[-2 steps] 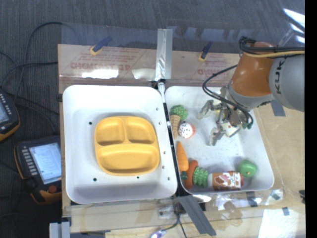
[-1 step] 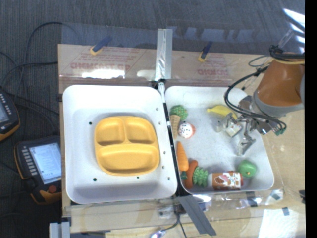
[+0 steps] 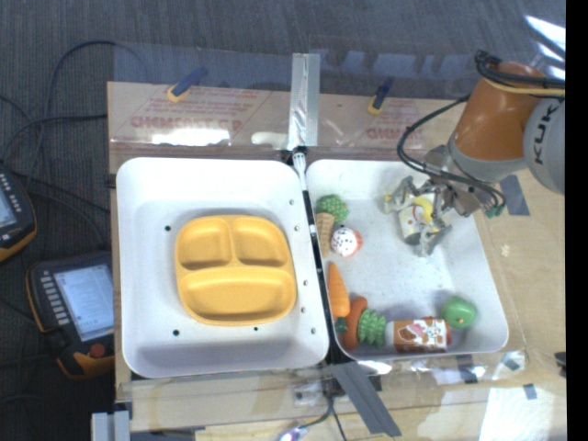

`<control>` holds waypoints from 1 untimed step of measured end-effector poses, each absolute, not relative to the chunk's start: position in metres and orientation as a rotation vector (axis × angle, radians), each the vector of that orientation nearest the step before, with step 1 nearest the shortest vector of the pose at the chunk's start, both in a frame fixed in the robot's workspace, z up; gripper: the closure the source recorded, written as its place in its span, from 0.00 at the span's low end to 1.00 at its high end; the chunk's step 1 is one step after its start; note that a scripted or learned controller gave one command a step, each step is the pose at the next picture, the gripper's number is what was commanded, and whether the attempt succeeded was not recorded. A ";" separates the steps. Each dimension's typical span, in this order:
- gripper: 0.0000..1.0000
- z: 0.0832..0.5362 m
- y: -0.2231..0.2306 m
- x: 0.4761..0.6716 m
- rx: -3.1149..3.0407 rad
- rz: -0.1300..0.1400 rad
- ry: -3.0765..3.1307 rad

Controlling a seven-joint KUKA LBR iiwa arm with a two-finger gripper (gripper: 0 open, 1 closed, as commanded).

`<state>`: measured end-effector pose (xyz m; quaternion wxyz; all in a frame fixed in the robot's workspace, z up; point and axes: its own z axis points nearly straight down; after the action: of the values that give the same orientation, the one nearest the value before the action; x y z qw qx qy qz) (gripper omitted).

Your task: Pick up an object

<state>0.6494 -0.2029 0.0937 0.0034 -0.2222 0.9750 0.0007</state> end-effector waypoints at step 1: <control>0.00 0.090 -0.149 0.627 -0.725 -0.003 3.044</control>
<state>0.6266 -0.1492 0.0902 0.0063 -0.2315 0.9728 -0.0010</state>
